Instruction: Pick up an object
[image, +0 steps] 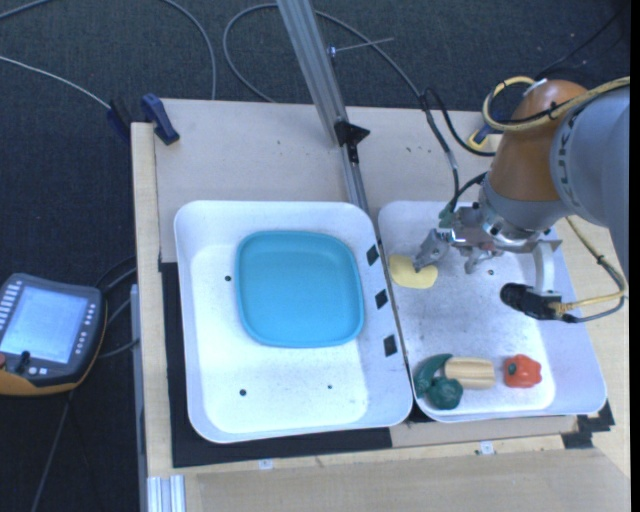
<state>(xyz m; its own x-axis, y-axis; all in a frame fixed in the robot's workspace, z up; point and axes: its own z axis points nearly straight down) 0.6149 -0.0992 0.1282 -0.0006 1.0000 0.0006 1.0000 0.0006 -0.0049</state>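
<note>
In the right bin (580, 350) a pale yellow piece (413, 273) lies by the left wall. A green vegetable (438, 381), a tan roll (470, 372) and a red pepper (521, 371) sit in a row along the front wall. My gripper (452, 256) hangs over the back of this bin, just right of the yellow piece. Its fingers are spread open with nothing between them, and the left fingertip (431, 252) is close above the yellow piece's top edge.
The left bin (200, 300) holds a blue square plate (299, 288). A metal pole (325, 85) slants down to the gap between the bins. A black plug with a yellow cable (530, 299) hangs off the arm over the right bin.
</note>
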